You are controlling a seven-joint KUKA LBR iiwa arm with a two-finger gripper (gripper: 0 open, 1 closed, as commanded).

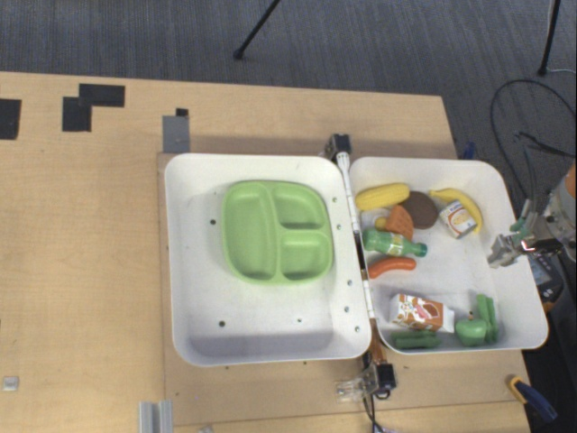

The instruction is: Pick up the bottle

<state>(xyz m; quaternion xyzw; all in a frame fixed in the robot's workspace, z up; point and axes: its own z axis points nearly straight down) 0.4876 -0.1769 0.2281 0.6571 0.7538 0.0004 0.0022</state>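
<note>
The bottle [393, 244] is small and green with an orange band. It lies on its side at the left of the right bin [505, 188], close to the divider between the bins. My gripper [510, 244] hangs over that bin's right rim, well to the right of the bottle and apart from it. Nothing shows in its grasp. The arm's orange band peeks in at the frame's right edge.
Around the bottle lie two bananas [382, 196], a brown piece [419, 207], a small jar [459, 218], a red sausage [391, 265], a snack pack [418, 312] and green toys [478, 324]. The left bin [194, 242] holds a green divided plate [275, 231].
</note>
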